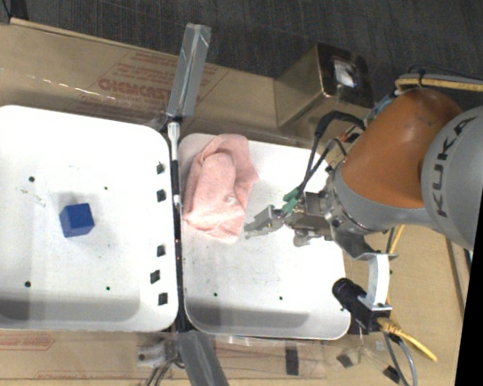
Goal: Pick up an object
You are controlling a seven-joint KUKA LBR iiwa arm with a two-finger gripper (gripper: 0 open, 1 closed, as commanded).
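**A:** Two bins, and which are you over?

**B:** The right bin [245, 316]. In the camera view my gripper [259, 224] hangs low over its floor, reaching in from the right with my orange-banded wrist behind it. Just off my fingertips, on the far side from my wrist, lies a pink cloth [218, 184], crumpled against the bin's left wall.

**A:** Touching it?

**B:** My tips sit at its near edge, perhaps brushing the hem. I can't say for sure from this slant.

**A:** And your fingers, spread or pinched?

**B:** I cannot tell. The tips read as one grey blur against the white floor. Nothing shows between them, so I claim no hold.

**A:** Anything else to take?

**B:** A blue cube [77, 219] in the left bin [18, 123], well apart from my fingers, past the cloth and across the divider [168, 222].

**A:** So which step is this?

**B:** I judge it the approach, right at the point of grasping. The cloth looks the likely target. Next I would need to push a little further over a fold, press down into the fabric, close, then lift straight up. Catching only the hem could let it slip free.
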